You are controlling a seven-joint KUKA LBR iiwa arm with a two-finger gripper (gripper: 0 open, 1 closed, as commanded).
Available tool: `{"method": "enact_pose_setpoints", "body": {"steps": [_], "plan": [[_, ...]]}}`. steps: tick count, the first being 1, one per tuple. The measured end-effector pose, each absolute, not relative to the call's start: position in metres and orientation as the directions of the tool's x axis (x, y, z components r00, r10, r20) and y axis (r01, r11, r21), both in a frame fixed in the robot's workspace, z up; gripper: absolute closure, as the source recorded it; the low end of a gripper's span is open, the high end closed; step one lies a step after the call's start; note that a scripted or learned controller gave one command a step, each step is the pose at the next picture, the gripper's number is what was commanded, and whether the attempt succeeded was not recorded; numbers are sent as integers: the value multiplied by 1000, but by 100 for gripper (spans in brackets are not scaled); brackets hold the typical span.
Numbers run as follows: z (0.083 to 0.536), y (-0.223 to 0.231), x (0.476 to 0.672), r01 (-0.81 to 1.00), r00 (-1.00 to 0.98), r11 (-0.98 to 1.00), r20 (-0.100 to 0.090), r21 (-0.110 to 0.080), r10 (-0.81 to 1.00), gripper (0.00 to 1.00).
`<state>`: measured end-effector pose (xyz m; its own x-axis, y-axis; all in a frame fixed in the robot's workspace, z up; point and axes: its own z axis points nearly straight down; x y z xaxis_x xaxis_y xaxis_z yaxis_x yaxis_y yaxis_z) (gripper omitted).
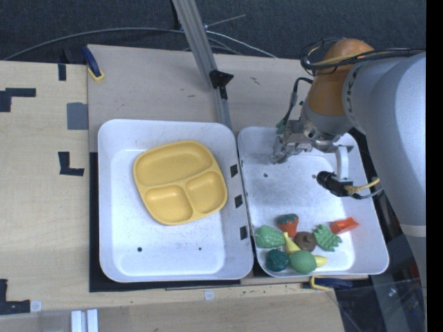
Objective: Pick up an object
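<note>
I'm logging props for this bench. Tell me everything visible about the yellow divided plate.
The yellow divided plate looks like matte moulded plastic, a rounded square with three compartments: one large along the top, two smaller below. It lies flat and upright, turned at a slant, in the left bin, resting on that bin's floor. Nothing sits in it or touches it otherwise.

A grey arm with an orange band reaches from the right over the right bin, its gripper low near the bin's far left corner. Small toy foods cluster at the bin's near edge, well apart from the gripper. A yellow divided plate lies in the left bin on the tabletop.
</note>
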<state>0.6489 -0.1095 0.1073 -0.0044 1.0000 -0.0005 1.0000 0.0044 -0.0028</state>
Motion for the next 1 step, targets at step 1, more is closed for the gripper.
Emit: {"method": "enact_pose_setpoints", "body": {"steps": [1], "plan": [[170,-112,655,1000,-2,2,0,5,1000,100]]}}
